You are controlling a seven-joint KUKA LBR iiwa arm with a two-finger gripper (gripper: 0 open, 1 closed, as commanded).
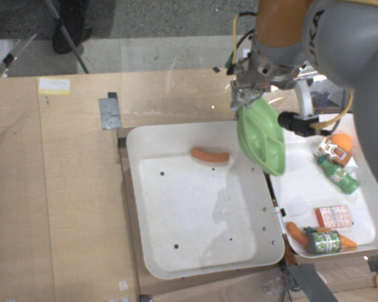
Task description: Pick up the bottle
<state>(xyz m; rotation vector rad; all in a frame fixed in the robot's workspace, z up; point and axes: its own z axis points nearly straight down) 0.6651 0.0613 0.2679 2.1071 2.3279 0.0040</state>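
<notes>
Progress looks poor: the fingers (pixel 246 102) are closed on the top of a floppy green leaf (pixel 263 141), which dangles over the seam between the two bins. What I take for the bottle (pixel 337 159), orange-topped, lies untouched in the right bin (pixel 303 190), so the pick is all left to do. A can (pixel 325 241), box (pixel 333 217) and carrot (pixel 296 234) lie nearer the front; a sausage (pixel 210 155) sits in the left bin (pixel 145 261)

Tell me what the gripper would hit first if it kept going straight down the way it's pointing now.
Going by the picture, the gripper points down with a green leaf-shaped object hanging from it. That green object would probably reach the divide between the left bin and right bin first, though depth is hard to judge.
</notes>
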